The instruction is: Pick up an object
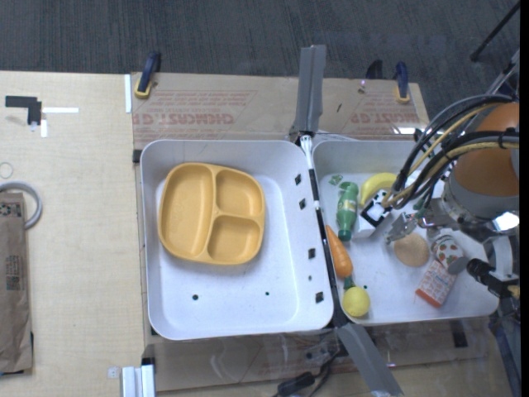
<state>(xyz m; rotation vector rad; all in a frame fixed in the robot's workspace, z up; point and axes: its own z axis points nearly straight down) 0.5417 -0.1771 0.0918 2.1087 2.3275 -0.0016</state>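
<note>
The grey arm with its orange band reaches in from the right over the right white bin (388, 314). Its gripper (400, 227) hangs low just above a tan rounded object (411, 251); its grasp cannot be judged here. Left of it lie a green bottle (347, 209), a yellow banana (378, 186), an orange carrot (339, 253) and a yellow lemon (356, 302). A yellow divided plastic plate (212, 213) sits in the left white bin (231, 308).

I'm seeing a brown paper bag (14, 279) lying at the bench's left edge, blue clamps (149, 73) gripping the far cardboard (223, 110).
</note>
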